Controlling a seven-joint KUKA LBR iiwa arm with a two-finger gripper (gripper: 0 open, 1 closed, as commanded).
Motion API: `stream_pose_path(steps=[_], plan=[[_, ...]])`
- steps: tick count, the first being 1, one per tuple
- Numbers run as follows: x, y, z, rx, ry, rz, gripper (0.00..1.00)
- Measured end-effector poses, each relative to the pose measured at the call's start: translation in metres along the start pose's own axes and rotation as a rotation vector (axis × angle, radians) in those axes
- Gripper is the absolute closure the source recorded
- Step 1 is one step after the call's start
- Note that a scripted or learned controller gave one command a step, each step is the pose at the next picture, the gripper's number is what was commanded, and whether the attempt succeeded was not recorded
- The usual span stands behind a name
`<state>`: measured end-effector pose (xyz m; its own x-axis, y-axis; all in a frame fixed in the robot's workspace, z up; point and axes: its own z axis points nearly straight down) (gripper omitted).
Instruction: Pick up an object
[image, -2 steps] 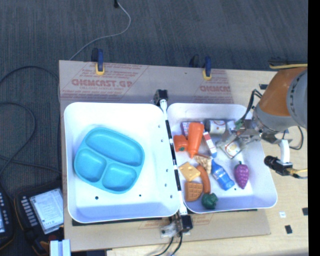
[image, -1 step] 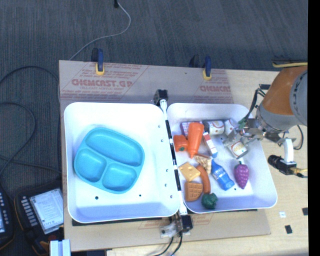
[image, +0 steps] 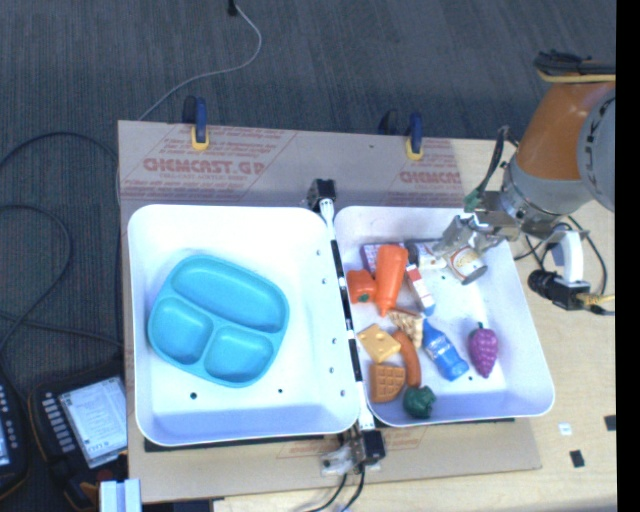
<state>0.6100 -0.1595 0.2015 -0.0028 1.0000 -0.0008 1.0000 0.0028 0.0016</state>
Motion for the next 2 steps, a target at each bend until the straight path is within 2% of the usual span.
stream_pose_path(steps=[1, 2], plan=[[0.0885, -0.084, -0.0147, 0.004, 0.001, 0.001, 1.0], [0.0879, -0.0834, -0.024, 0.004, 0.0, 0.001, 1.0]])
